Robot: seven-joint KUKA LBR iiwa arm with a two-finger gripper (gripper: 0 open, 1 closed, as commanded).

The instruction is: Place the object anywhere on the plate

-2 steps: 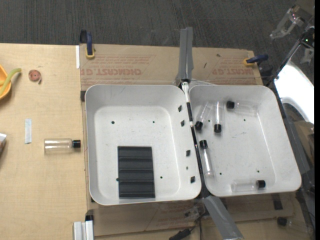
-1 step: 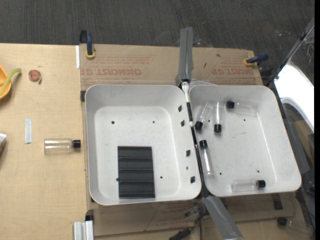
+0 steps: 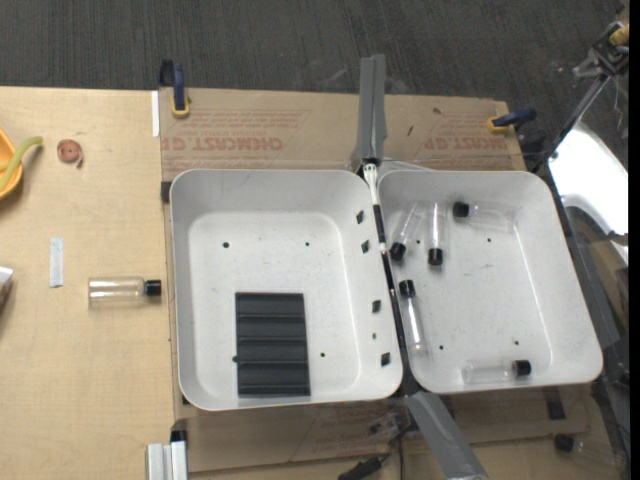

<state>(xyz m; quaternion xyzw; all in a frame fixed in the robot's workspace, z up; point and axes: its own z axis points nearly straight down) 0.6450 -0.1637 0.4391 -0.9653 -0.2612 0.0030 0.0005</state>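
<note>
A black ribbed plate (image 3: 271, 345) lies flat in the left bin (image 3: 200, 218), near its front wall. The right bin (image 3: 560, 298) holds several clear tubes with black caps. Two of them (image 3: 407, 230) (image 3: 436, 230) lie side by side near the bin's left wall, caps toward the front. A third tube (image 3: 412, 320) lies along the left wall further forward. Another tube (image 3: 472, 209) rests toward the back, and one more (image 3: 492, 372) lies along the front wall with its cap to the right.
On the wooden bench left of the bins lies a clear bottle with a black cap (image 3: 120, 289). A small white strip (image 3: 56, 263), a round pink piece (image 3: 68, 151) and an orange bowl (image 3: 5, 168) sit at the far left. Clamps (image 3: 177, 93) (image 3: 510, 120) hold the cardboard behind the bins.
</note>
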